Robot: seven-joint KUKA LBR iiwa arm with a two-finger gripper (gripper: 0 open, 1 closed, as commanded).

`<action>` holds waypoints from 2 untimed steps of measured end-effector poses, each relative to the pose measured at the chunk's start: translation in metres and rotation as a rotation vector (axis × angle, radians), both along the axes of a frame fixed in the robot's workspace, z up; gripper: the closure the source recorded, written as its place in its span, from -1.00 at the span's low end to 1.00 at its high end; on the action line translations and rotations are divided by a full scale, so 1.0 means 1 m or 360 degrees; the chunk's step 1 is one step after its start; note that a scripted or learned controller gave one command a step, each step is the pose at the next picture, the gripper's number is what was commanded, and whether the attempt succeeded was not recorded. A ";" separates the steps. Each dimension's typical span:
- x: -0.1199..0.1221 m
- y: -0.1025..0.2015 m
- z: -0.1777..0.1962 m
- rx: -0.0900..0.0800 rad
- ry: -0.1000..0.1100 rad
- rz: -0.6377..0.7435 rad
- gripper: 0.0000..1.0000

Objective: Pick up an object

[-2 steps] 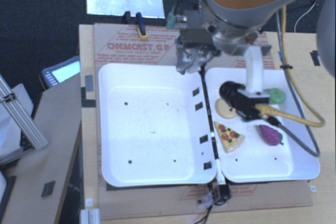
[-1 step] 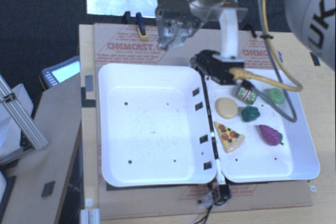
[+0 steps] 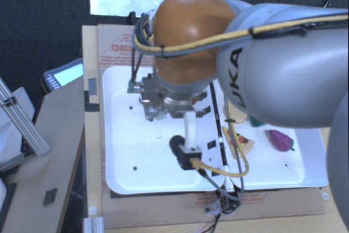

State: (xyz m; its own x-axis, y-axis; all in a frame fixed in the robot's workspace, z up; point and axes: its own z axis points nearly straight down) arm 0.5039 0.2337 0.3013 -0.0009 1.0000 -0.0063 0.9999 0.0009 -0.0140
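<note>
The arm (image 3: 283,57) sets the gripper (image 3: 154,112), opening indeterminate, low over the view's left bin (image 3: 125,139), apparently in approach; the purple object (image 3: 280,140) lies in the right bin (image 3: 272,167), so pickup likely requires relocating there.

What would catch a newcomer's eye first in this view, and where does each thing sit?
The grey arm with its orange band takes up most of the view, reaching in from the right over the left bin. In the right bin a purple thing stands out, with a pale wedge toward the view's left of it, near the wall between the bins.
</note>
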 end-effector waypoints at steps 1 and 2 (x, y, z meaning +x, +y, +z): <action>-0.020 -0.033 -0.123 0.0001 -0.0001 -0.0005 1.00; 0.001 0.002 -0.206 0.0009 -0.0014 0.0004 1.00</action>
